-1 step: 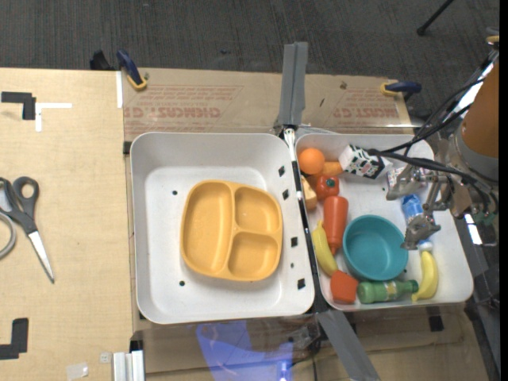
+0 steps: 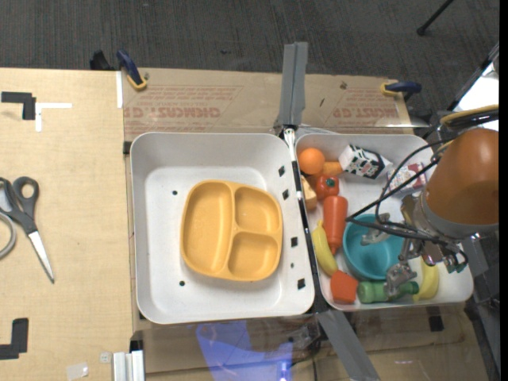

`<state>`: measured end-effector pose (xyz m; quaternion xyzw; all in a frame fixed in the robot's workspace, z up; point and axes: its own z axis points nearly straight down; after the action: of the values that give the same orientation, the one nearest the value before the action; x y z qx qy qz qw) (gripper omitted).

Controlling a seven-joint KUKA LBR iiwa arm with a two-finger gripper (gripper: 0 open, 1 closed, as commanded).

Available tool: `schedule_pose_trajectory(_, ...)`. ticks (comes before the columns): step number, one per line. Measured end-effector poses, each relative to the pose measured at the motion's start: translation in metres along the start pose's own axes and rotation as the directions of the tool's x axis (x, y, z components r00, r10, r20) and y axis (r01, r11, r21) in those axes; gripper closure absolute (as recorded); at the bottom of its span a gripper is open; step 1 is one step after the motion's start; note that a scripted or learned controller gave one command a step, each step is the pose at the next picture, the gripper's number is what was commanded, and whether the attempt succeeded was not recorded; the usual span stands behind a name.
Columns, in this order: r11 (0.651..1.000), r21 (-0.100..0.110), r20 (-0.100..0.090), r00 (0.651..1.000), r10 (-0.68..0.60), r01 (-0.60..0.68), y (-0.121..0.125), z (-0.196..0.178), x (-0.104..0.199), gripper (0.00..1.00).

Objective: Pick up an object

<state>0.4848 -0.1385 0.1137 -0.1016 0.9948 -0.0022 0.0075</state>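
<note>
Fingers: state can't tell; gripper (image 2: 401,275) low in right bin (image 2: 456,294), 5 o'clock of teal bowl (image 2: 371,254), over green item (image 2: 382,291). Left bin (image 2: 151,213): yellow divided plate (image 2: 232,231), centre. Right bin: orange ball (image 2: 312,160) at 11 o'clock, carrot (image 2: 334,217), banana (image 2: 322,251).

A green plastic toy vegetable (image 2: 386,291) lies on its side at the right white bin's (image 2: 373,137) near edge, beside a teal bowl (image 2: 371,255).

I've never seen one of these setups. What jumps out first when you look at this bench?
Likely the yellow divided plate, alone in the left bin. Next, the right bin, crowded with toy food around a teal bowl, including an orange carrot. Over that bin's right side hangs the arm's orange band, with its gripper near the bowl.
</note>
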Motion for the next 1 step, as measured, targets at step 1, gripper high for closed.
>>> schedule_pose_trajectory(1, 0.999, -0.002, -0.002, 0.999, 0.035, -0.035, 0.0346, 0.017, -0.0507, 0.0)
